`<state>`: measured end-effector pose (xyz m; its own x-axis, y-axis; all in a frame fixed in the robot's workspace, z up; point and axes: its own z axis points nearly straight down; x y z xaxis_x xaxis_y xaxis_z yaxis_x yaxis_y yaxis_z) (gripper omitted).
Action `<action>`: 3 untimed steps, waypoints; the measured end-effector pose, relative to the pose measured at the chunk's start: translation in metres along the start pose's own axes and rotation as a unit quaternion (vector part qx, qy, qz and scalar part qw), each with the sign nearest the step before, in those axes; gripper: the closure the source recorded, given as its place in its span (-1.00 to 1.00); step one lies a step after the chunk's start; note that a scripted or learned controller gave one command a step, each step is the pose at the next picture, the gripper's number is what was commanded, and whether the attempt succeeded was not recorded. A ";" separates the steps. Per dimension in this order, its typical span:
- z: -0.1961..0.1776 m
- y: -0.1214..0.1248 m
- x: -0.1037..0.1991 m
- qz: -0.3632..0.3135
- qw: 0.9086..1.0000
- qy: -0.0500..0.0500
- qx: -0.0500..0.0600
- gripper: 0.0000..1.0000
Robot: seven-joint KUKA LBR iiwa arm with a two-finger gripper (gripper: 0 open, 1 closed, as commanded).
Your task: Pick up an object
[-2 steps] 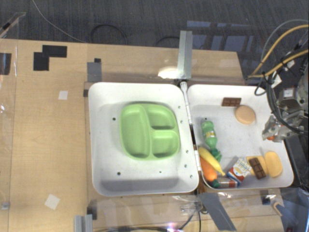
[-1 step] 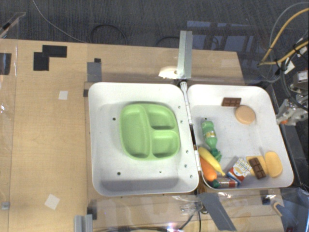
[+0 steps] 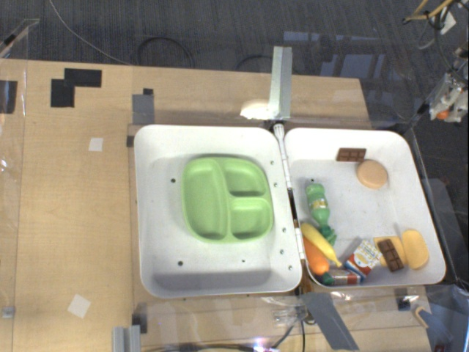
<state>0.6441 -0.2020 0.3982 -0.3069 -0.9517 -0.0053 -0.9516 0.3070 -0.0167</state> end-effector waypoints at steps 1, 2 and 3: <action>-0.011 -0.001 0.000 0.001 1.000 -0.002 0.002 1.00; -0.025 -0.002 -0.002 0.001 1.000 -0.004 0.007 1.00; -0.038 -0.004 -0.004 0.001 1.000 -0.007 0.011 1.00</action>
<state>0.6483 -0.1990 0.4368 -0.3089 -0.9509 -0.0194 -0.9501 0.3094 -0.0396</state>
